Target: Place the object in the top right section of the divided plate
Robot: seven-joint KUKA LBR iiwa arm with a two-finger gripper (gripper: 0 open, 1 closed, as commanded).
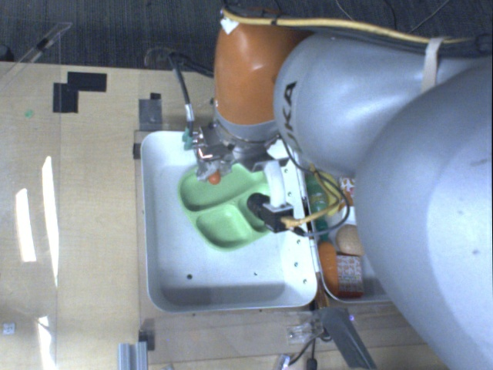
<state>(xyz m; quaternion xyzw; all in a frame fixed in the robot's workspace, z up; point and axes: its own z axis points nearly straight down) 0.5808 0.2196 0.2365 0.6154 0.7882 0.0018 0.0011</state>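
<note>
The arm (370,122) covers the right part of the green divided plate (219,210) and most of the right bin (362,293), so the items lying there show only in part. A small reddish thing (213,179) under the gripper (208,160) is too small to identify.

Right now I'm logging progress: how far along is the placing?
Done: the arm has reached the green divided plate in the left bin. In hand: the gripper hangs over the plate's upper section, a small red-orange object at its tip. Left: release and retreat.
</note>
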